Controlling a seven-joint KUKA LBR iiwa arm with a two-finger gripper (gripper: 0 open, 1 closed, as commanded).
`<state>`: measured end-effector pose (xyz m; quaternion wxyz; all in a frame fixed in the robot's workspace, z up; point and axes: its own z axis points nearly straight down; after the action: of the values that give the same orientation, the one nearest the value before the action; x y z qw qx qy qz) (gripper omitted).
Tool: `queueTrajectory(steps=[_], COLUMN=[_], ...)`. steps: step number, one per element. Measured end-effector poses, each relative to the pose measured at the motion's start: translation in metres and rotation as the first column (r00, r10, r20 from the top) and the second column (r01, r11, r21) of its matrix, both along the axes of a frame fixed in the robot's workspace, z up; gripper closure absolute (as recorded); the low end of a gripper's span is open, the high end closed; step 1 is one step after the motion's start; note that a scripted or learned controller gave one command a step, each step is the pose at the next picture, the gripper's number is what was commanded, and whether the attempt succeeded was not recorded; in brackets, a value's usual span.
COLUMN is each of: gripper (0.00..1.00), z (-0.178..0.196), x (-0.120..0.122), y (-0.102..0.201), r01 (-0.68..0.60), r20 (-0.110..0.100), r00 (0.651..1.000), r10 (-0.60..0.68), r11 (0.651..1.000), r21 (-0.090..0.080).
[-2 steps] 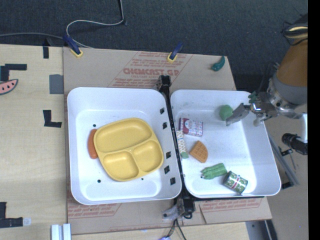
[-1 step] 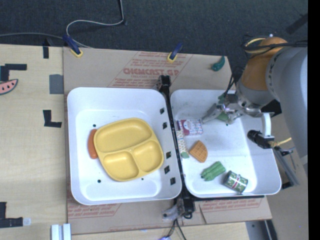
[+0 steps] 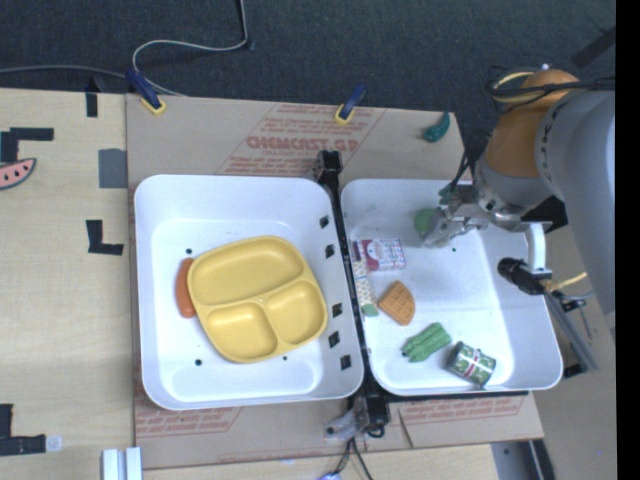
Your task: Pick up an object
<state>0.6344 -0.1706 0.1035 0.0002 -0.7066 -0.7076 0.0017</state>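
A gripper [image 3: 440, 230] is lowered into the far part of the right bin [image 3: 520, 318], above a pale green object [image 3: 427, 221].

The pale green object is seen at the gripper's left edge, against the bin floor; whether it is touched or grasped cannot be told, nor can the state of the gripper. Just left and nearer lies a small pink and white carton [image 3: 379, 255], with a waffle-like orange piece [image 3: 397, 303] nearer still. A green pickle-shaped toy [image 3: 426, 342] and a green-labelled can [image 3: 470, 363] are lying close together by the near wall. In the left bin [image 3: 160, 268] a yellow divided tray [image 3: 257, 297] is resting, with an orange object [image 3: 184, 290] tucked at its left edge. The arm [image 3: 560, 158] is reaching in from the right, its orange band [image 3: 517, 138] turned upward.
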Motion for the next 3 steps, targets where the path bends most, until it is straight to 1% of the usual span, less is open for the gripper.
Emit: queueTrajectory(steps=[1,2,3], gripper=[1.0,0.0,0.0], z=[0.009,0.009,-0.014], x=[0.0,0.0,-0.04], y=[0.0,0.0,0.046], r01=[-0.001,-0.001,0.002], r20=[-0.001,-0.001,0.015], r00=[1.0,1.0,1.0], r10=[0.001,0.001,-0.002], r11=[1.0,1.0,1.0], r21=[0.0,0.0,-0.002])
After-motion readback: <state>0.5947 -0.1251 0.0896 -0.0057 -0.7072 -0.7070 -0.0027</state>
